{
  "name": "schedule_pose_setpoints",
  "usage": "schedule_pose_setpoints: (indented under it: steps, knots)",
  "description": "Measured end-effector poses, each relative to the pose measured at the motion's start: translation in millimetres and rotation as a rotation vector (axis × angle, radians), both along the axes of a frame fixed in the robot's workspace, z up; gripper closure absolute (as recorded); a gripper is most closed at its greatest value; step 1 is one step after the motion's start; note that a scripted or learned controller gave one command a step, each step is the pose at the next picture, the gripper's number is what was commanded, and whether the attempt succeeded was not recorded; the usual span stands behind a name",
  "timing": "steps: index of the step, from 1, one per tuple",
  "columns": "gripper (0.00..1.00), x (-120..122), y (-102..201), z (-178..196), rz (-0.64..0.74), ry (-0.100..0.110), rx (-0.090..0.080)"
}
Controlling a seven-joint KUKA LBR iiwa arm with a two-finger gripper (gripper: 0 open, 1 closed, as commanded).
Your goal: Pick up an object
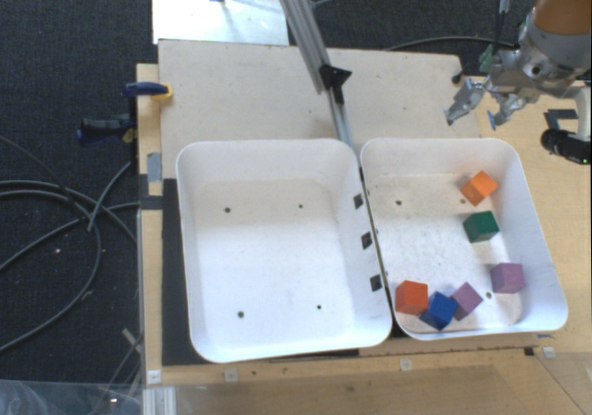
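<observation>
Hand [483, 106] sits at upper right, above the far edge of the right bin [539, 219], over the surface [250, 94] and outside the bin; fingers spread apart, nothing between them; orange band of the arm [562, 2] visible above the wrist. Right bin holds six blocks: orange block [479, 187] near the far right corner; green block [481, 226] just below it, apart; light purple block [507, 277] by the right wall; red block [412, 297], blue block [438, 310] and purple block [466, 299] clustered along the near wall, blue touching purple, red just beside blue. Left bin [199, 247] beside it, walls touching at the middle. Metal pole [305, 20] slants across the surface; blue clamp [125, 125] at left edge.
</observation>
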State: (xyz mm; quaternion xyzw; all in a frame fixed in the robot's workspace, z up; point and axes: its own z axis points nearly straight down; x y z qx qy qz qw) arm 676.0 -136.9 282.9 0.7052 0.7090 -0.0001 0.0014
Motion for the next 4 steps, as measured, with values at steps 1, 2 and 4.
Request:
schedule_pose_setpoints:
  steps: [1, 2, 4]
  knots:
    - [0.00, -56.7, 4.2, 28.2, -0.004, -0.001, 0.002]
    - [0.00, -68.1, -76.3, 3.7, -0.011, 0.002, -0.002]
    - [0.00, -108.6, -60.4, -192.6, -0.005, 0.004, 0.003]
